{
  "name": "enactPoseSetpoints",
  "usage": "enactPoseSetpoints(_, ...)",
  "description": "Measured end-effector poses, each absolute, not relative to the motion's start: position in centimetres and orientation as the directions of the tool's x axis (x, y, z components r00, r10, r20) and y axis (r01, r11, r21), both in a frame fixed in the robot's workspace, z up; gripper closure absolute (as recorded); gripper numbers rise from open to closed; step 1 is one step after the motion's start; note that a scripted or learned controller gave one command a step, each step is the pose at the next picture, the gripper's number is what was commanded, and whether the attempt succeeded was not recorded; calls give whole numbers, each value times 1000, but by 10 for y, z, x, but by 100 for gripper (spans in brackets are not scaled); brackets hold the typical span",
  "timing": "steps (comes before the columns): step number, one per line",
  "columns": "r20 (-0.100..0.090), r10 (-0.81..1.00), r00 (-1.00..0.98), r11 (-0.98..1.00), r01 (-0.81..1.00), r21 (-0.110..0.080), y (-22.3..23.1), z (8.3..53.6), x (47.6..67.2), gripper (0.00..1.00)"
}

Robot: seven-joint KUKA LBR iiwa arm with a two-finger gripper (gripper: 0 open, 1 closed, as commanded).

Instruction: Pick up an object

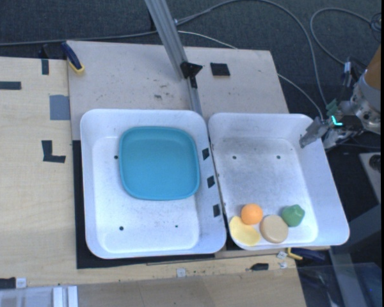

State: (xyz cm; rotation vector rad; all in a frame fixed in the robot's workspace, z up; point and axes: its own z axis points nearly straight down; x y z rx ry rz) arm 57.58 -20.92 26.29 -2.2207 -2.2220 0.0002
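Blue plate (pixel 159 162) in left bin (pixel 97 190)

Lab: taped bench (pixel 25 126), loose cables (pixel 294 24)

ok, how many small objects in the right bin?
4, clustered at its near edge: yellow piece, orange ball, tan disc, green piece. They overlap, so something could be hidden.

A plate (pixel 159 163) lies in the left bin (pixel 96 187); four small items, perhaps toy food (pixel 267 224), crowd the right bin's (pixel 310 171) near edge.
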Motion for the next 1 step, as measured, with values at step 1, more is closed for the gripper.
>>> enactPoseSetpoints(1,0,1000,-1,1,1000,0,-209,263,576,0)
